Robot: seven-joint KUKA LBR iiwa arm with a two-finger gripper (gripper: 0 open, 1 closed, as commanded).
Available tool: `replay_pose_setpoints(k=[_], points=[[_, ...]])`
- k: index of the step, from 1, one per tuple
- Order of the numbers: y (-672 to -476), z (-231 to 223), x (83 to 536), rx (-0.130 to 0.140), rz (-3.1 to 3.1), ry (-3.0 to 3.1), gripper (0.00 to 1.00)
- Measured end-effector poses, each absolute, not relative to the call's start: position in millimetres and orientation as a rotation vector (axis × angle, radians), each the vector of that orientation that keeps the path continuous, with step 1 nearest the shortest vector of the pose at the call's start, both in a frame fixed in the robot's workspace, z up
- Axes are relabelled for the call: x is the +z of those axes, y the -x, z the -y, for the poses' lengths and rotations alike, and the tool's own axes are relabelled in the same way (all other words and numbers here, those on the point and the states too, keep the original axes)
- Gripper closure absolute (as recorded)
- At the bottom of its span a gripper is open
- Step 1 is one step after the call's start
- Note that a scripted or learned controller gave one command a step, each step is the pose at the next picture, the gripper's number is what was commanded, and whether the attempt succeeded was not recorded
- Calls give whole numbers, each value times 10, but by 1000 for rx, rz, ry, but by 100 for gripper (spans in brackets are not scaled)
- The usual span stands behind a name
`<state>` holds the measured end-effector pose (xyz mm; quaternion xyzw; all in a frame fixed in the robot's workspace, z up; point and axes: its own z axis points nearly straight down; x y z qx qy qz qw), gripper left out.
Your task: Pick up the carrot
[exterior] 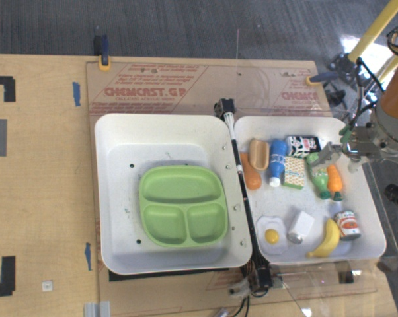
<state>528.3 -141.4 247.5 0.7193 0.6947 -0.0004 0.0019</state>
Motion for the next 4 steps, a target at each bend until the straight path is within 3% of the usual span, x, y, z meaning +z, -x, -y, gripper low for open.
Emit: replay_pose_setpoints(k=[1, 2, 3, 4], points=[[-5689, 1753, 1020, 20, -2087, -2336, 0], [-5720, 1915, 974, 65, -2216, -2252, 0], [-5743, 1983, 1102, 55, -2201, -2230, 100], [-5585, 2039, 985, 23, -2629, -1671, 100]])
